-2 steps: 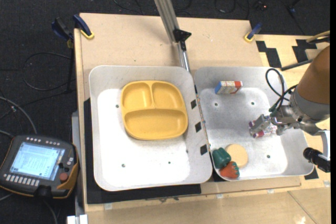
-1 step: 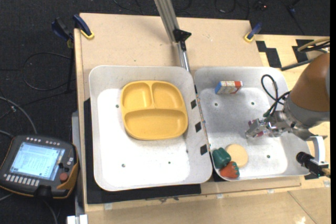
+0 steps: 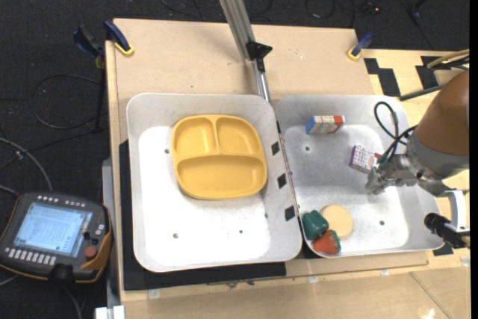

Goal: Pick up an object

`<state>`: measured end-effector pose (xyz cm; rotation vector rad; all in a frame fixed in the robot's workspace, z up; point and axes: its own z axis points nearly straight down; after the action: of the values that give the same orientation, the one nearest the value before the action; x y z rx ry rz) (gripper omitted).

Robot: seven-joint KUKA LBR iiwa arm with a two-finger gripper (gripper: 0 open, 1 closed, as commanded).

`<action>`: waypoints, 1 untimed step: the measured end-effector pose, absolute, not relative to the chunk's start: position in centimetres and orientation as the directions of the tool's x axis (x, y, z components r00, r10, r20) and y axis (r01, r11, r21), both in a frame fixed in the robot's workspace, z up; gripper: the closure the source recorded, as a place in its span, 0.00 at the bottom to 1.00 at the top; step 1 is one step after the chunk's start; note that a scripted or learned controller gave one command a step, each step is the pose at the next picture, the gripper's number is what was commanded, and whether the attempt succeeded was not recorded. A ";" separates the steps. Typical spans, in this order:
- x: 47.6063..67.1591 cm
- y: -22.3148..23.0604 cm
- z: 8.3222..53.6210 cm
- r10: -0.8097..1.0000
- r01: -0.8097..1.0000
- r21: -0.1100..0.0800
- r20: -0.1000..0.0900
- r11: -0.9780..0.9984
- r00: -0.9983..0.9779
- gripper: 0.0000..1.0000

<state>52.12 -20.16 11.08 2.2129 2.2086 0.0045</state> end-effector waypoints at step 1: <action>51.8 -20.0 17.3 1.000 1.000 0.006 -0.003 0.002 -0.002 1.00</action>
<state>51.79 -19.99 17.26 2.2147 2.2194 0.0041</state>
